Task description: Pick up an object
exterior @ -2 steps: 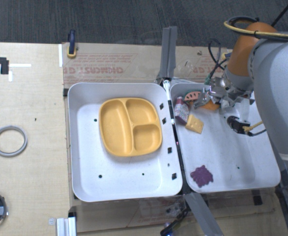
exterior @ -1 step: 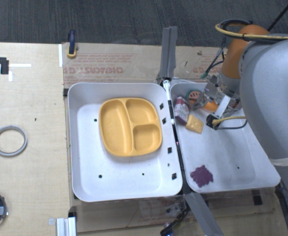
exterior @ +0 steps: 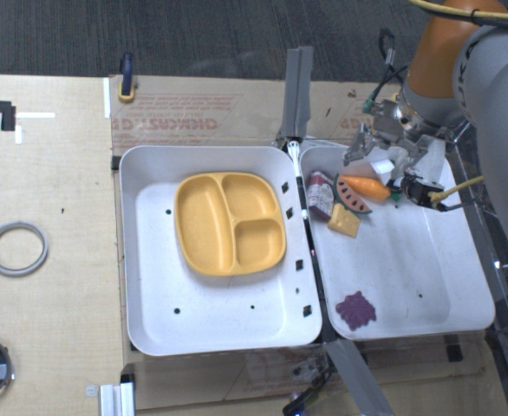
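End effector [exterior: 384,159] sits just above the carrot [exterior: 368,186].

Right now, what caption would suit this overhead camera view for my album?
Robot arm's gripper hovers over toy food in the right bin; a yellow divided plate sits in the left.

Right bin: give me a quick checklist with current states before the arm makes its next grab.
1. Gripper is over the right bin: ok, at its far end.
2. A target is near the gripper: ok, the carrot and watermelon slice lie just beside it.
3. Target is free of neighbours: not ok, carrot, watermelon slice, cheese wedge and the dark red packet crowd together.
4. Jaws open or shut: cannot tell.
5. Something already held: cannot tell.
6. An isolated fallback: ok, the purple grapes sit alone at the near end.
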Robot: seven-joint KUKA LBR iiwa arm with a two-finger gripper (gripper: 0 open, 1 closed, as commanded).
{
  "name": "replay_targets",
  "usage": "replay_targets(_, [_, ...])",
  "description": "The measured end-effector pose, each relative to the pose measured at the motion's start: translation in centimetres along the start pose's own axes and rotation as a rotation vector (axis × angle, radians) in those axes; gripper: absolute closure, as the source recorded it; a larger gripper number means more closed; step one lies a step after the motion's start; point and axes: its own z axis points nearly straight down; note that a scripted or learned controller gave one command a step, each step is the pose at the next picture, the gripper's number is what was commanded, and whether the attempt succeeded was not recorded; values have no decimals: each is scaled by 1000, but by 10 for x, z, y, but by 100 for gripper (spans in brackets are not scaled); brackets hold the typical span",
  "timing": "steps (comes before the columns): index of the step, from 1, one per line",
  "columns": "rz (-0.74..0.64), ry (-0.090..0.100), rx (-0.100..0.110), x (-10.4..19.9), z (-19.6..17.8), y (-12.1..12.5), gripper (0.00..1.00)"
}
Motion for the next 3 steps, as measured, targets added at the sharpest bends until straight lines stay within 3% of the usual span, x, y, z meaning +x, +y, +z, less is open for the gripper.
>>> replay_targets(1, [328, 0, 4, -14, 101, -18, 0])
replay_targets(2, [429, 0, 2, -17, 25, 12, 0])
replay_targets(3, [893, -3, 7, -45, 102, -28, 0])
